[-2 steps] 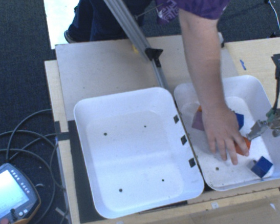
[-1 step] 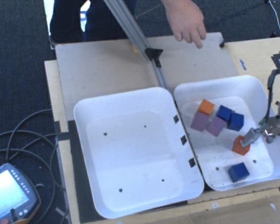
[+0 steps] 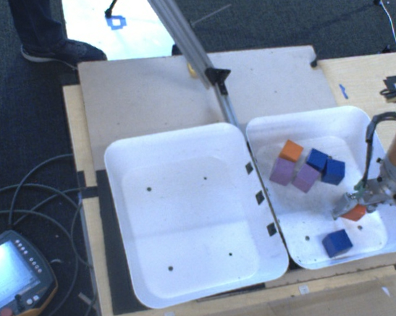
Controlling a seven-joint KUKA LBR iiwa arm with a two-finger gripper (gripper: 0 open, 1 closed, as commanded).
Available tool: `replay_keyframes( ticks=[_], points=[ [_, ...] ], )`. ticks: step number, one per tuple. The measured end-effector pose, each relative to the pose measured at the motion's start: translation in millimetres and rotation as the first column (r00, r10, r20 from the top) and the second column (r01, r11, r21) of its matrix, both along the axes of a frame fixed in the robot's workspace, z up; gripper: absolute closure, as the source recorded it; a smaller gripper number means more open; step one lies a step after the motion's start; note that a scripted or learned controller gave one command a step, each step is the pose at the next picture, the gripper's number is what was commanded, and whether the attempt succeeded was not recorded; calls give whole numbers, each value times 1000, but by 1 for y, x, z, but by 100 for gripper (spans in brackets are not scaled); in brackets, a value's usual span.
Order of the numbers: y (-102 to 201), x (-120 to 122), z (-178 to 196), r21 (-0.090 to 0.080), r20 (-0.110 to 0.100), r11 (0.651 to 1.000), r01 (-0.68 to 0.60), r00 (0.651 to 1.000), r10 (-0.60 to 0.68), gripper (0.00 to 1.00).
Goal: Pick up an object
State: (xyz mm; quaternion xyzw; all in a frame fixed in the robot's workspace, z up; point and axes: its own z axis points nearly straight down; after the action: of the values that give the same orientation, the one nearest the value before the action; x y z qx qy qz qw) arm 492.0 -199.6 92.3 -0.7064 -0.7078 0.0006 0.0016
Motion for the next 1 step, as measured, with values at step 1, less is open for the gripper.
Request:
replay_keyframes(
  ticks=[1],
  points=[
    [-1,2,13,-2,6,1000,-2,1000,2,100]
  ],
)
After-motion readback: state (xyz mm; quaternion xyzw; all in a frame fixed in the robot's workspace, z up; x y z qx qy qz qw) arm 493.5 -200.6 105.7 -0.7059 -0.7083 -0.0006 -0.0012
